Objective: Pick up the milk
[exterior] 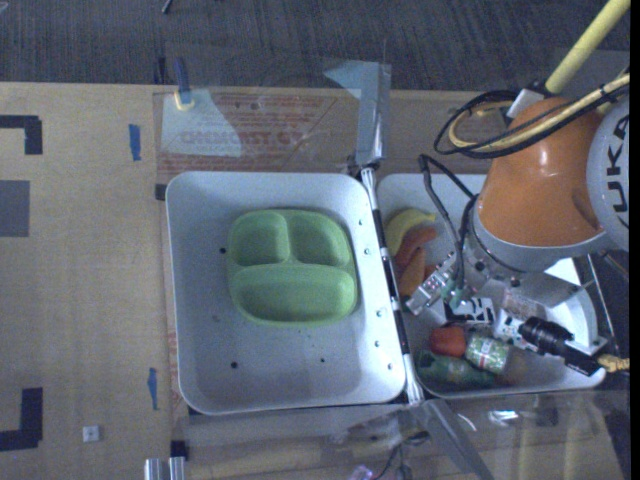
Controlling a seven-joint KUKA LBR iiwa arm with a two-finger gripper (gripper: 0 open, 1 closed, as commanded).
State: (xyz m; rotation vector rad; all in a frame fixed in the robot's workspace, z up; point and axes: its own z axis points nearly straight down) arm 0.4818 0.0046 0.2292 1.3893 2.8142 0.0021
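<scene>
The arm's orange band [535, 183] loomed over the right bin [590, 318] at the right of the frame. Below it the hand [470, 303] sat low among crowded items; whether it was wide or narrow could not be told. The milk could not be picked out in that clutter. A green divided plate [292, 266] lay in the left bin [190, 298] on the desk [80, 268].

Dark carpet [300, 13] beyond wooden bench [80, 268]
</scene>
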